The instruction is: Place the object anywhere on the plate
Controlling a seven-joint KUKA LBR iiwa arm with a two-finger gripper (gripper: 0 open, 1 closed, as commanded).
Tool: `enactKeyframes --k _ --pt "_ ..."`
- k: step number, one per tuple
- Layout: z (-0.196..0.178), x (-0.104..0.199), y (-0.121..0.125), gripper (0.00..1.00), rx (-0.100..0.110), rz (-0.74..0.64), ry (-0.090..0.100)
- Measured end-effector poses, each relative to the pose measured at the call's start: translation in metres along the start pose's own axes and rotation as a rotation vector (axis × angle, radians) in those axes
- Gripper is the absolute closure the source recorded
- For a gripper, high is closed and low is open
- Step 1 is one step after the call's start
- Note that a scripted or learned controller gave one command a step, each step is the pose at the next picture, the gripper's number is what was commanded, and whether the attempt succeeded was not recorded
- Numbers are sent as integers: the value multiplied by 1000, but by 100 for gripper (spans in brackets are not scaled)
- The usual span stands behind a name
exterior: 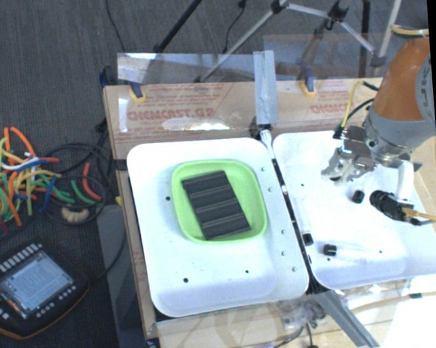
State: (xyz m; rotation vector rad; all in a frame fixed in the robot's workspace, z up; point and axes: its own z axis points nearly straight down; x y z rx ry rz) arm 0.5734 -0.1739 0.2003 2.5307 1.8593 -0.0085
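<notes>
Dark carpet surrounds the tabletop (198,107), with a tangle of coloured cables (23,177) and a teach pendant (28,286) at the left. Two white bins sit side by side. Inside the left bin (211,282), a green plate (182,210) carries a dark ridged block (217,204), lying flat. Over the right bin (375,258) hangs the claw (356,166); I cannot tell its opening.
</notes>
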Motion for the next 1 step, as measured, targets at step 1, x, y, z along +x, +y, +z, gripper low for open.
enactKeyframes --k 1 --pt "0 0 0 0 0 0 0"
